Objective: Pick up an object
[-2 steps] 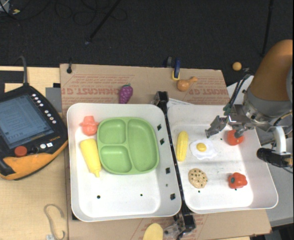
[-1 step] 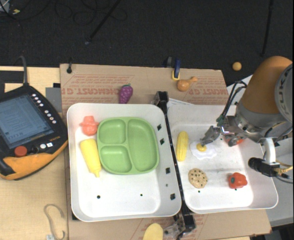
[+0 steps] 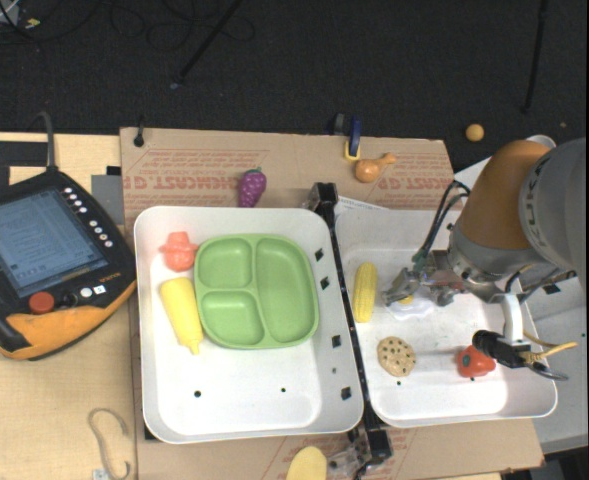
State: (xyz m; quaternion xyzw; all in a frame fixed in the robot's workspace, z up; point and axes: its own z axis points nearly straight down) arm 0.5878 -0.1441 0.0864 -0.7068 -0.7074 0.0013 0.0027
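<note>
Camera view, looking down at a slant, gives you two white bins side by side on a sheet of cardboard (image 3: 204, 163). The arm reaches in from the right, and its gripper (image 3: 406, 288) sits low over the upper middle of the right bin (image 3: 534, 408). You cannot tell from this angle whether the gripper is open or closed, and nothing can be seen held in it.

Just under the gripper's tip lies a small pale lump (image 3: 414, 308), white with a hint of blue; whether the two touch is not clear. A yellow corn cob (image 3: 364, 291) lies lengthwise just beside it, along the bin's left wall. Nearer the front edge you have a speckled cookie (image 3: 396, 355), flat on the floor of the bin. A red tomato (image 3: 475, 362) with a green stem lies well to the cookie's right.

In the left bin (image 3: 234, 408) a green divided plate (image 3: 254, 290) takes up the upper middle. A yellow banana (image 3: 182, 312) lies against the plate's left side. A pink-red toy (image 3: 177, 252) sits just above the banana, in the bin's far left corner.

Outside the bins, a purple bunch of grapes (image 3: 252, 186) and an orange gourd (image 3: 372, 167) rest on the cardboard behind them. A small orange ball (image 3: 474, 132) lies farther back on the dark floor. A control pendant (image 3: 44, 258) with a lit screen sits on the bench to the left, and a yellow lump (image 3: 307, 463) shows at the front edge between the bins.
</note>
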